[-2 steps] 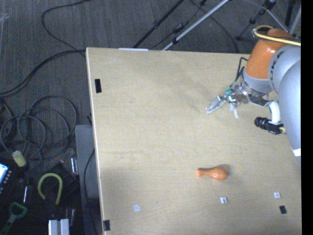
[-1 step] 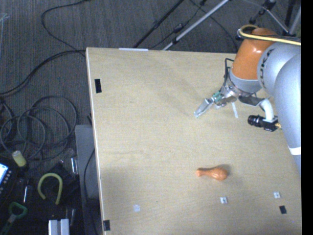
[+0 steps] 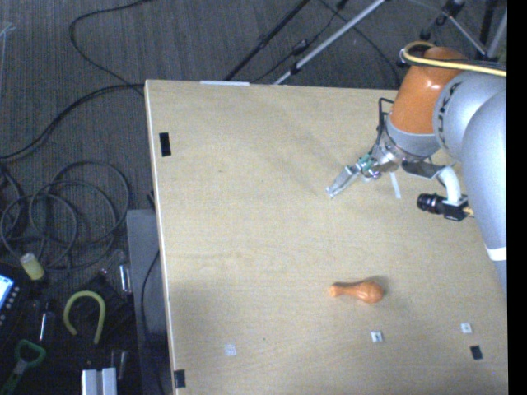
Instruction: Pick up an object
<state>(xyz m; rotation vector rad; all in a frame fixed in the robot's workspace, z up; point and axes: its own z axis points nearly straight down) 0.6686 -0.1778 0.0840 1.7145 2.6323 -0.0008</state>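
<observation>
An orange, pear-shaped object [image 3: 359, 290] lies on its side on the pale wooden bench top [image 3: 247, 220], toward the front right, with its narrow end pointing left. My gripper [image 3: 366, 189] hangs above the bench at the right, well behind the orange object and apart from it. Its two fingers are spread: one long finger [image 3: 342, 181] slants down to the left and a thin white finger [image 3: 396, 188] is on the right. It is open, with nothing between the fingers. The grey arm with its orange band [image 3: 424, 97] comes in from the right edge.
Small square markers [image 3: 376, 336] and black tags [image 3: 476, 352] sit near the bench's front right; another black tag [image 3: 165, 144] is at the left edge. Cables [image 3: 66, 212] and tools lie on the floor to the left. Tripod legs [image 3: 346, 23] stand behind the bench.
</observation>
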